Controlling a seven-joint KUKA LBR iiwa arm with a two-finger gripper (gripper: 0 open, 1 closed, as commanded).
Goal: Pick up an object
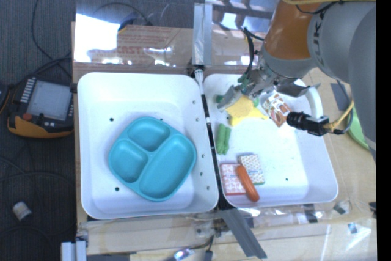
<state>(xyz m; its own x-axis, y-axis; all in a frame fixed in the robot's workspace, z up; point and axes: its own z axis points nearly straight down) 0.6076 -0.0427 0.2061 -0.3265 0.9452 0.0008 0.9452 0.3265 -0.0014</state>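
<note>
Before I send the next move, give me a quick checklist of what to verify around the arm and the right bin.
1. Gripper is over the right bin: ok, it sits at the bin's upper left, above the yellow object.
2. An object is held: cannot tell, the wrist blocks the view.
3. Green object is apart from the yellow one: ok, it lies lower, by the left wall.
4. Orange object is free to lift: not ok, it rests across the patterned packets.
5. Blue divided plate is out of the way: ok, it is in the left bin.
</note>
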